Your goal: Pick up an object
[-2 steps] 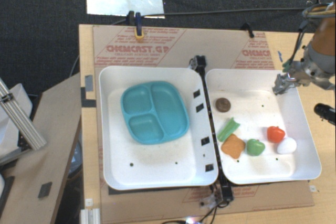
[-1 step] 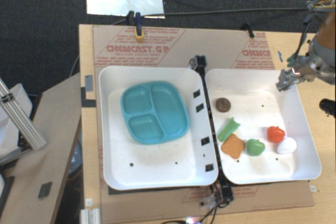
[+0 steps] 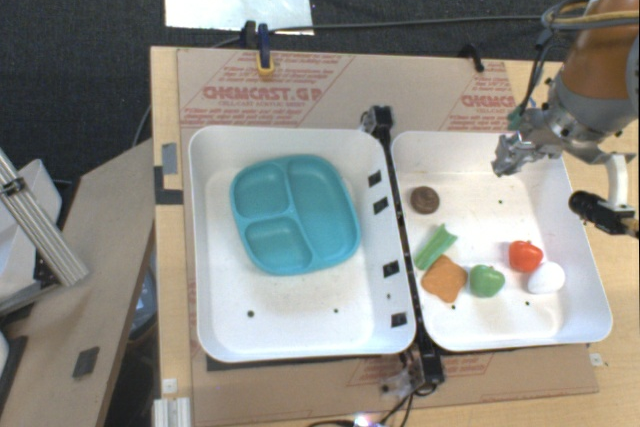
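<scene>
White right bin (image 3: 575, 215) (far corner): tool (image 3: 510, 155) hovers, apparently holding nothing.

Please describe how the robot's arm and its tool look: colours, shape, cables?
The arm is grey and rounded, with a broad orange band above the wrist. Thin cables loop over the band. The tool is small, grey metal with dark parts. A black fitting juts out below.

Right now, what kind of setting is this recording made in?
Likely a robotics lab bench set up for grasping trials: two shallow white plastic bins clamped on a protective board, small toy foods such as a red plastic tomato, and a grey-and-orange robot arm overhead.
</scene>
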Robot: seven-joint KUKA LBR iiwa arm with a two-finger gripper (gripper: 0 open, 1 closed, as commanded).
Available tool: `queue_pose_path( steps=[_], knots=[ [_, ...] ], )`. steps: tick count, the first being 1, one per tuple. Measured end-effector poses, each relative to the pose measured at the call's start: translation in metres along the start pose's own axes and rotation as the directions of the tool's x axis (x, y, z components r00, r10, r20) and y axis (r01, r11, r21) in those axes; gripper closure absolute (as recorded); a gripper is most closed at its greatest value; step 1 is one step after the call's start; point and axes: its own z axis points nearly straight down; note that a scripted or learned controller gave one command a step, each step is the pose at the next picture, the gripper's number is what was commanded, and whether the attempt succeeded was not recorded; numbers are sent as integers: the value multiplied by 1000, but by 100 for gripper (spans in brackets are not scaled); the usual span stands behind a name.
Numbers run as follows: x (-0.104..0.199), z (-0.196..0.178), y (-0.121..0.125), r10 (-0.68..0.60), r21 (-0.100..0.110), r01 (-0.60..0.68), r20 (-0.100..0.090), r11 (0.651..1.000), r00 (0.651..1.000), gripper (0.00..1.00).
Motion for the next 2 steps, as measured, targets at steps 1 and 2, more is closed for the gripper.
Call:
queue_pose_path(
  steps=[1, 2],
  knots=[
    [49, 6, 9, 2, 0, -2, 1, 1000, 1000, 100],
    [99, 11, 10, 2, 0, -2, 1, 1000, 1000, 100]
  ],
)
